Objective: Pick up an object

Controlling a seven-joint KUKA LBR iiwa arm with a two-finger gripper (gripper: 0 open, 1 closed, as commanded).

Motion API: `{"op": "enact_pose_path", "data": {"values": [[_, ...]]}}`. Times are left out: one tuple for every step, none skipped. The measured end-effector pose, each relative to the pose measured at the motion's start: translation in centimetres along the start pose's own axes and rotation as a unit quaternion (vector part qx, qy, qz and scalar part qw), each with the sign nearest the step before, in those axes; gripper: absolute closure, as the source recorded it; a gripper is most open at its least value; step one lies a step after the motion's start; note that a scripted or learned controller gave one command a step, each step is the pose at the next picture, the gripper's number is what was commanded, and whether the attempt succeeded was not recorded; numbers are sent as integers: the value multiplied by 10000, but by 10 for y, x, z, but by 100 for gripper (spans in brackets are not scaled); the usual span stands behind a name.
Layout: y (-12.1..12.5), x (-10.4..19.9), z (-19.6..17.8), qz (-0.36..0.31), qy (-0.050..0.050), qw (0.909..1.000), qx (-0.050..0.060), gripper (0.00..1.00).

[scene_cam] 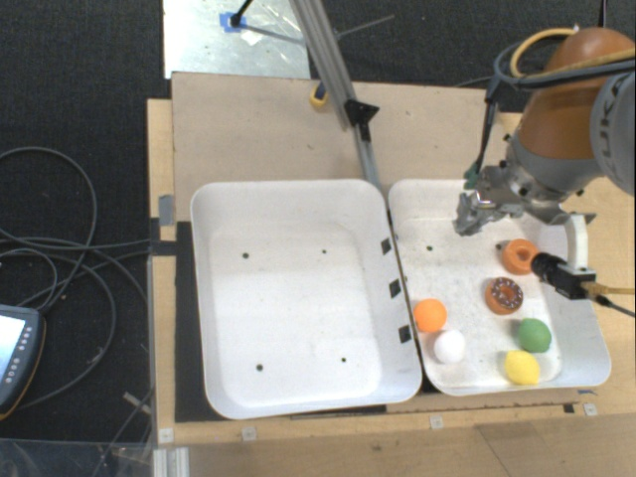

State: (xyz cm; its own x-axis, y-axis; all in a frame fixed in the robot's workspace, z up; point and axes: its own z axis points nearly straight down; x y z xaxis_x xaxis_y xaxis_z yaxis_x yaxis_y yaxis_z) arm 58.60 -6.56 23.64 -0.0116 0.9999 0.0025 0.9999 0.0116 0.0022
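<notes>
The gripper is seen above the right bin; whether it is open cannot be told, and nothing is seen held. The nearest item, an orange ring, lies just right of it. It is judged light, rigid and smooth; a grasp across the rim is advised.

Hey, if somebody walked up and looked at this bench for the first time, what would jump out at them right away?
Probably the cluster of bright toy foods in the right bin: an orange ball, a white ball, a chocolate donut, a green ball and a yellow lemon, all near its front. Next, the big arm with its orange band, its gripper hanging over that bin's far end.
</notes>
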Motion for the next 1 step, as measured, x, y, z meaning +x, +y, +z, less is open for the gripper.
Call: {"op": "enact_pose_path", "data": {"values": [[-5, 63, -1, 0, 1, 10000, 9, 100]]}}
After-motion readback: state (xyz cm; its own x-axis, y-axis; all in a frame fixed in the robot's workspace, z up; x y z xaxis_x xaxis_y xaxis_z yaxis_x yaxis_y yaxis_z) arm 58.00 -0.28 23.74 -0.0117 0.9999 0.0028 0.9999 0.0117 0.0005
